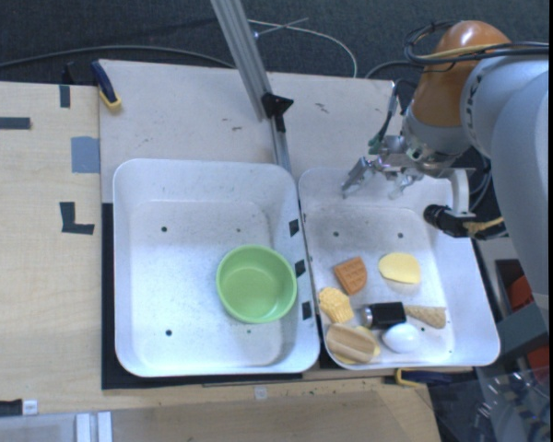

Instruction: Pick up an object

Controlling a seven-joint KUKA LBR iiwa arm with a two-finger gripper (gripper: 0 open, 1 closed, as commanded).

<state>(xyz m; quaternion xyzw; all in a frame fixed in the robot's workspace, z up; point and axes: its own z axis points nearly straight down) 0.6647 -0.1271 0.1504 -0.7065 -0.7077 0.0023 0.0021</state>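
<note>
Nothing is picked yet — the candidates all lie in the lower half of the right bin, toward the lower right of the frame: an orange waffle-like piece, a pale yellow disc, a yellow lump, a bun-like piece, a white egg-shaped thing and a small black object. They sit close together, some touching. We see the gripper near the bin's upper edge, fingers spread with nothing between them — the whole grasp is left. The green bowl rests in the left bin.
</note>
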